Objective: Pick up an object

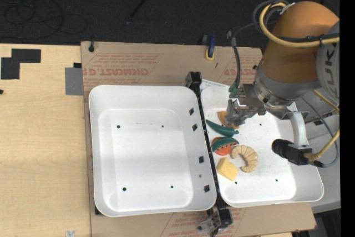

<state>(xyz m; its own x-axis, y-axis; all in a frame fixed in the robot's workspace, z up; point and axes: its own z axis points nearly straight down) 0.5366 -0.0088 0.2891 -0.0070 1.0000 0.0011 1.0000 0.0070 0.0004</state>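
From my console: two smooth white plastic bins [145,98] sit on printed brown cardboard [145,66] over a matt pale wood bench [39,147]; the arm's orange band [299,36] shines glossy.

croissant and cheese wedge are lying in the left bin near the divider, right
Not quite. The croissant and cheese wedge lie near the divider, but in the right bin, not the left bin; the camera view shows it.

Camera: fixed above my bench, looking down at a slant.
Coverage: both white bins [144,98] side by side (my arm [297,47] enters from the right).
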